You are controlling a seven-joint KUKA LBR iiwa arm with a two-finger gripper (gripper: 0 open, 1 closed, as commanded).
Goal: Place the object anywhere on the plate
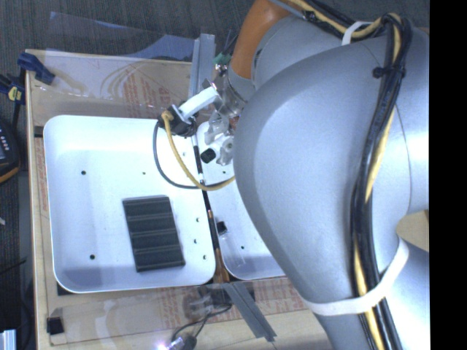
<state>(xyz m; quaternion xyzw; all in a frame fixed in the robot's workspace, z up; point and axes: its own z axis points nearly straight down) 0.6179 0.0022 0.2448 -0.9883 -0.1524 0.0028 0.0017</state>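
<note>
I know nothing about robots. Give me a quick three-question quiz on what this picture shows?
1. True or false: the dark ribbed block lies in the left bin.
2. What covers most of the right bin? A) the arm B) a cloth C) a lid
3. Fill in: a looping yellow and black ____ hangs over the gap between the bins.

Key: 1 true; 2 A; 3 cable.
</note>
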